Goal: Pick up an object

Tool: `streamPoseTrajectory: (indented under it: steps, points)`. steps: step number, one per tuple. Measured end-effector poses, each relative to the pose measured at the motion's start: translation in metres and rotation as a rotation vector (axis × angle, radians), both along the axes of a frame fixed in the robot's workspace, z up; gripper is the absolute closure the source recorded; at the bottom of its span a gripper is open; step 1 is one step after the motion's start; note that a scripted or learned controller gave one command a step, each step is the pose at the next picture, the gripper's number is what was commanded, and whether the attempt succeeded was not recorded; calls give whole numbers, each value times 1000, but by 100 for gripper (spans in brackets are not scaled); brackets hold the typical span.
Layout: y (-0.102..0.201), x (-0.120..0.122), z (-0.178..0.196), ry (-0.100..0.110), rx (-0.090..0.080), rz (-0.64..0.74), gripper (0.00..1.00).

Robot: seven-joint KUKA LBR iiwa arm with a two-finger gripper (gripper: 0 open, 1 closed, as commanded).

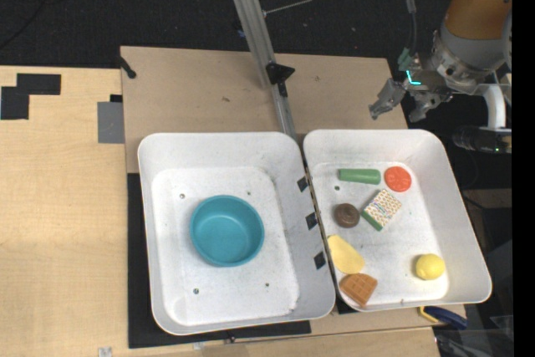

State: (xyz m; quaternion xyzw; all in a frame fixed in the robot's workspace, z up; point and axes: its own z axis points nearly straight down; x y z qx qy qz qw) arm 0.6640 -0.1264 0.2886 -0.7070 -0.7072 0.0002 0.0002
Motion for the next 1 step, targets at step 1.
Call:
streamPoseTrajectory:
  steps: [1]
  points:
    - [0,0,0,0,0,0,0]
